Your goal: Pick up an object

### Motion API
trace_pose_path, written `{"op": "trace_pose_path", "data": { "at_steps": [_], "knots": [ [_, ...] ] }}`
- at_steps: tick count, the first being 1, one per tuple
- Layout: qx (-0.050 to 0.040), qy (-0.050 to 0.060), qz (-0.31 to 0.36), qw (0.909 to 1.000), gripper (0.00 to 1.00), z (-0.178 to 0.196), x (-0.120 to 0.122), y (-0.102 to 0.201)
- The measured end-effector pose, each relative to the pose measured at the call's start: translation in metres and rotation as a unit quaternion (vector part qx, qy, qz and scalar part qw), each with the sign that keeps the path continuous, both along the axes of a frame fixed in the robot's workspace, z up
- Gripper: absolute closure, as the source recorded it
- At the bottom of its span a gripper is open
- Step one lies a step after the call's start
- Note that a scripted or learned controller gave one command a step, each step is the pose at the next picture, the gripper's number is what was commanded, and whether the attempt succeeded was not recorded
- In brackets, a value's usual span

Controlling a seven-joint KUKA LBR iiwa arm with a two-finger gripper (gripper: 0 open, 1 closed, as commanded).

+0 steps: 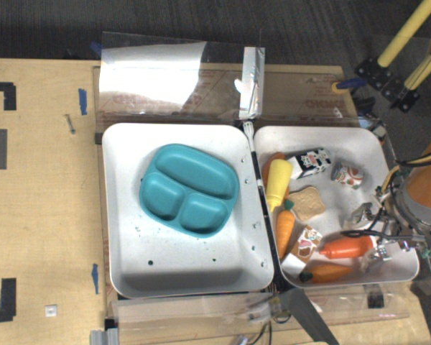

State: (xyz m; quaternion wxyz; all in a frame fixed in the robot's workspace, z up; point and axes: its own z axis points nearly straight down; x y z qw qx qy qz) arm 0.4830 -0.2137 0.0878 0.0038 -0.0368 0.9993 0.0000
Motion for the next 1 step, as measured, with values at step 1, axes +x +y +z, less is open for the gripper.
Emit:
{"op": "trace_pose_path", "data": {
  "at_steps": [1],
  "knots": [
    [-0.0022, -0.006, 0.001, 1.0, 1.0, 0.0107, 0.0046, 0.0003]
  ]
}}
